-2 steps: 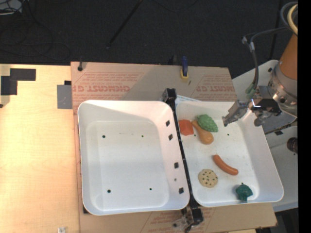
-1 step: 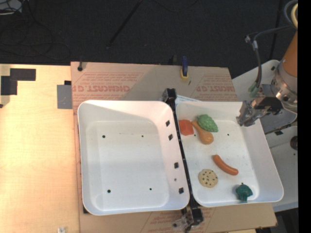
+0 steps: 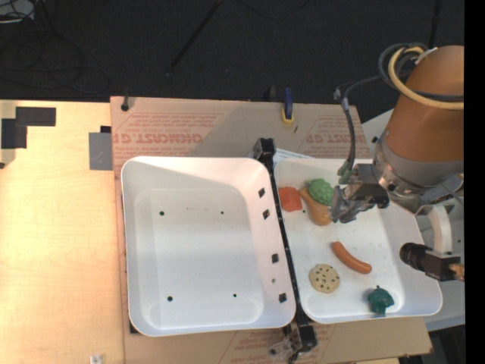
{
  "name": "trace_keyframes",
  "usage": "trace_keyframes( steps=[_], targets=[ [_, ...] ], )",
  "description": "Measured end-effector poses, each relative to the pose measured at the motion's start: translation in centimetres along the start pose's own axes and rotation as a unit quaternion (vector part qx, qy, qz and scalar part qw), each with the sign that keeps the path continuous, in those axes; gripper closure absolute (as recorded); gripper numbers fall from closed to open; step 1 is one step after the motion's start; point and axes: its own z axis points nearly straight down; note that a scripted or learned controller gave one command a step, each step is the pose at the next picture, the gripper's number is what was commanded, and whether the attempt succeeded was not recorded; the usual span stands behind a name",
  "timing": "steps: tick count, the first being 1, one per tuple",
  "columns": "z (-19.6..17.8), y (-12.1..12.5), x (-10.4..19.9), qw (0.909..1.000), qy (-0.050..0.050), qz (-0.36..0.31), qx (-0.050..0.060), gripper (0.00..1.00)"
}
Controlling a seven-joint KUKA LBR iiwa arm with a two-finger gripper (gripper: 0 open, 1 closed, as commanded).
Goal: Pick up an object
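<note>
The right bin holds several toy foods. An orange-red piece lies at its left wall, with a green leafy piece and a tan-orange piece beside it. A sausage lies mid-bin, a round cookie sits toward the front, and a dark green piece rests at the front right. My gripper hangs low over the bin, right beside the tan-orange and green pieces. Its dark body hides the fingertips.
The left bin lies beside the right one, with a black clip strip along their shared edge. Cardboard lies under both bins. A cable loops down to the wrist.
</note>
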Motion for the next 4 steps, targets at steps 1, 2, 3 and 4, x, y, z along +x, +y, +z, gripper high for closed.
trace_keyframes(
  steps=[1,2,3,4],
  targets=[
    [-1.4,-2.8,-4.1,1.0000,-0.001,0.004,-0.003,1.00],
    [2.1,1.6,2.5,1.0000,0.000,-0.001,-0.001,1.00],
    [-0.5,-2.8,1.2,1.0000,-0.001,0.004,-0.003,1.00],
    [5.2,-2.8,-3.1,1.0000,-0.001,0.005,0.000,1.00]
  ],
)
